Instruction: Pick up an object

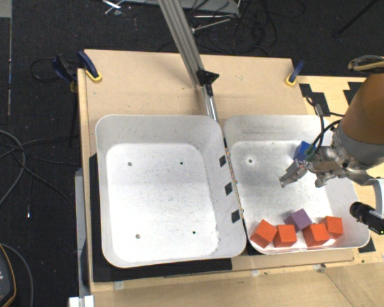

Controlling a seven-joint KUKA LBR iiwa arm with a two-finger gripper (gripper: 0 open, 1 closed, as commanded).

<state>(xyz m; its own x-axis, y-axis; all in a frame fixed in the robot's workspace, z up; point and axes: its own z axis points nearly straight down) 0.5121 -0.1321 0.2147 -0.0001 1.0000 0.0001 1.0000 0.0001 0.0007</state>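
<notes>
Two shallow white bins sit side by side on the tan counter (153,85). The left bin (115,133) shows its speckled floor with a few small dark holes. The right bin (256,130) carries all the blocks, lined up along its near rim: an orange block (264,233) furthest left, touching a second orange block (286,235), then a purple block (301,219) set slightly back from the row, a third orange block (316,233) and a fourth orange block (334,226) nearest the bin's right corner. The purple one sits between the second and third orange blocks and appears to touch them.

The arm (368,123) comes in from the right side of the view, its orange band above the wrist, and leans across the right bin. The gripper (304,174) hangs over the middle of that bin, well apart from the row of blocks. Its two fingers are spread, one pointing toward the bin's centre, the other toward the near edge, and nothing sits between them. A small blue part (303,150) shows on the wrist just above the fingers.
</notes>
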